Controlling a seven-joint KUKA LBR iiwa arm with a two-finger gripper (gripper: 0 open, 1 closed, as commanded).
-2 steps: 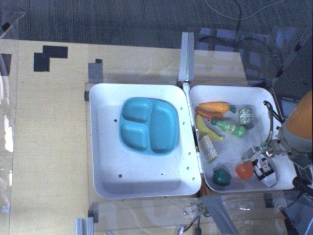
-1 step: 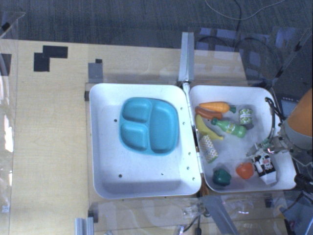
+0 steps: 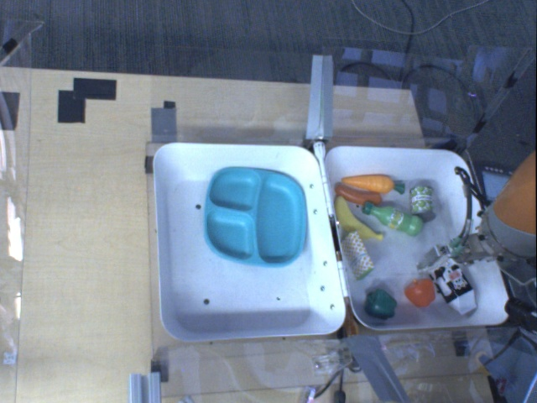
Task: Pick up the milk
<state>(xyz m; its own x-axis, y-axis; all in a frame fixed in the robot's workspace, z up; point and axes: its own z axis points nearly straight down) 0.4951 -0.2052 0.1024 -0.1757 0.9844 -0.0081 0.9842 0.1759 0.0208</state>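
We log two bins: the left bin (image 3: 180, 250) holds a blue tray (image 3: 256, 214); the right bin (image 3: 394, 154) holds the rest. The arm (image 3: 518, 208) enters at right, gripper (image 3: 449, 254) just above the milk (image 3: 456, 285); jaw state we cannot tell. Milk lies in the bin's lower right corner, long axis slanting upper-left to lower-right, tomato (image 3: 419, 292) touching its left, wall close behind.

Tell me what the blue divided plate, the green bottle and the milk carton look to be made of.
Blue divided plate: likely moulded plastic, matte, with an even colour and soft rounded ridges. Green bottle: probably glossy plastic, with a bright highlight along its side. Milk carton: looks like printed card or plastic, white with dark markings; too small to tell which.
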